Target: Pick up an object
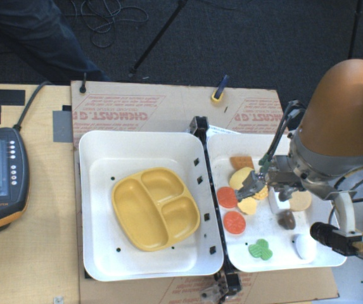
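Camera view, arm: grey arm with its orange band (pixel 339 106) reaches in from the right, bent low over the right bin (pixel 276 261).
End effector (pixel 255 183): down among the small items, at a pale yellow piece (pixel 239 178); open or closed, cannot tell, and no item can be seen gripped.
Task's things: loose toy foods in the right bin: two red discs (pixel 227 197) (pixel 234 222), an orange-brown block (pixel 242 162), a green piece (pixel 260 250), a dark lump (pixel 286 219), a white piece (pixel 305 247).
Why clustered: likely tipped in loose, so pieces touch or sit just beside each other near the divider (pixel 210 189).
Left bin (pixel 92 170): holds a yellow compartment tray (pixel 154 206), lying flat.
Edges: the yellow piece lies near the divider wall, which crowds approach from that side.
Open room: the green piece and white piece lie apart, with bare floor around them.
Surface (pixel 35 252): a handheld control pendant (pixel 0 176) at far left, well apart.
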Tool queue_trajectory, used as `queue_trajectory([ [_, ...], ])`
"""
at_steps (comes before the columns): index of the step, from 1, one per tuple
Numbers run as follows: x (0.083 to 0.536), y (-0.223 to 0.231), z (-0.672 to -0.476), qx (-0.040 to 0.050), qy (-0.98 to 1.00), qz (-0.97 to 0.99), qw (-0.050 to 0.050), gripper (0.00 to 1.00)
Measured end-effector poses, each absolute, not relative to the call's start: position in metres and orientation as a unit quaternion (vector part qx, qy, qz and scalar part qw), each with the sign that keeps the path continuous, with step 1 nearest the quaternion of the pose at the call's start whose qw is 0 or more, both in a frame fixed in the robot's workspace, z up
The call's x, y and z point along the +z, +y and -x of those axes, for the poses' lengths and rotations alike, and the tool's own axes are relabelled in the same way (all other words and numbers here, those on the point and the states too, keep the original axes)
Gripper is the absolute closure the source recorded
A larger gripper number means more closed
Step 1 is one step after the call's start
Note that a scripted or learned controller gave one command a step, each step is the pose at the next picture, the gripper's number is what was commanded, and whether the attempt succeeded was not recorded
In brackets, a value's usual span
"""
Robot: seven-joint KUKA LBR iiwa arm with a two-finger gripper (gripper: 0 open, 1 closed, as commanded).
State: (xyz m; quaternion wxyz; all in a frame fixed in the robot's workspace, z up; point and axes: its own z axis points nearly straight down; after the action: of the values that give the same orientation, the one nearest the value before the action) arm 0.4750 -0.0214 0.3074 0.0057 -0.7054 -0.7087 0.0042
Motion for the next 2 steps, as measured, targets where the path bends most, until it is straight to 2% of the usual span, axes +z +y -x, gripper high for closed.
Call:
queue_trajectory([
  [1,0.4014,-0.1000,-0.4772,-0.0011,-0.706,0.708,-0.004,0.00],
  [2,0.4042,-0.0960,-0.4774,0.0031,-0.710,0.704,0.003,1.00],
])
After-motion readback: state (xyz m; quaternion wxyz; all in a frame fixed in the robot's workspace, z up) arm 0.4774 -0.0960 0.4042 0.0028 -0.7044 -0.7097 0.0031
